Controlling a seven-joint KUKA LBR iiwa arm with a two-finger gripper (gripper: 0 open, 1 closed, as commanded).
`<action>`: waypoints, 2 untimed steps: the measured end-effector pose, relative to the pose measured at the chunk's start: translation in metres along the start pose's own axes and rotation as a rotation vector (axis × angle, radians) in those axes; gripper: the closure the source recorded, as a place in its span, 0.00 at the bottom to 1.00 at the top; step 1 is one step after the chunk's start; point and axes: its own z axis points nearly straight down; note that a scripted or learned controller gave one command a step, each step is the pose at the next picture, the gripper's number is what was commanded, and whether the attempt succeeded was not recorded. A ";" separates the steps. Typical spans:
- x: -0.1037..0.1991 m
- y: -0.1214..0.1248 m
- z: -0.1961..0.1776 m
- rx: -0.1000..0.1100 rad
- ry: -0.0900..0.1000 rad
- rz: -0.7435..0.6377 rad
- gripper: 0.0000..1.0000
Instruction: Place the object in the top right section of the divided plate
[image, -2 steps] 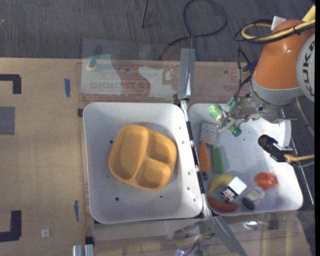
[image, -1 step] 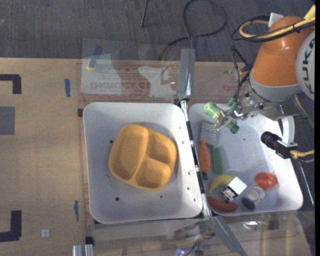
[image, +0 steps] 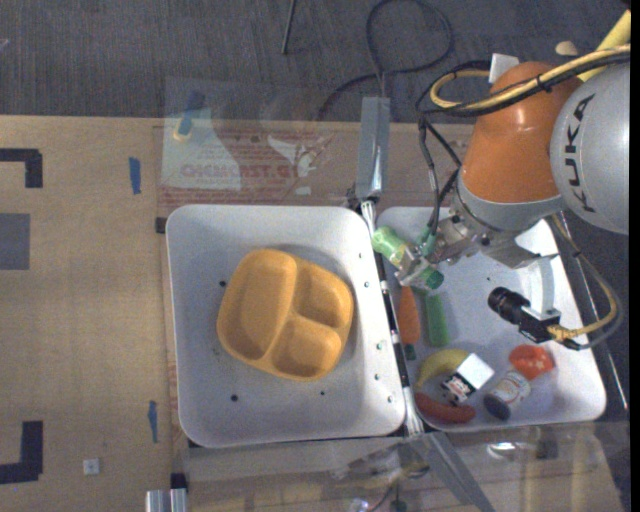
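Stage: early | we see gripper (image: 420, 262) pinching green object (image: 392, 244) over right bin (image: 585, 400) | divided plate (image: 286, 314) bare, transfer and placing remain.

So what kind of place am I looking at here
Most likely a robotics lab bench set up for pick-and-place trials: a KUKA arm with loose cabling reaches over two white bins, one bearing a yellow divided plate, the other toy food.

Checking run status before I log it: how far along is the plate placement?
Done: nothing placed; the yellow divided plate in the left bin holds no object. In hand: the hand is low over the right bin, at a green object; grasp unclear. Left: lift, carry, place top right.
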 end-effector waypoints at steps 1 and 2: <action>0.068 -0.012 0.012 0.000 0.000 -0.098 1.00; 0.001 -0.023 0.014 -0.003 -0.002 -0.259 1.00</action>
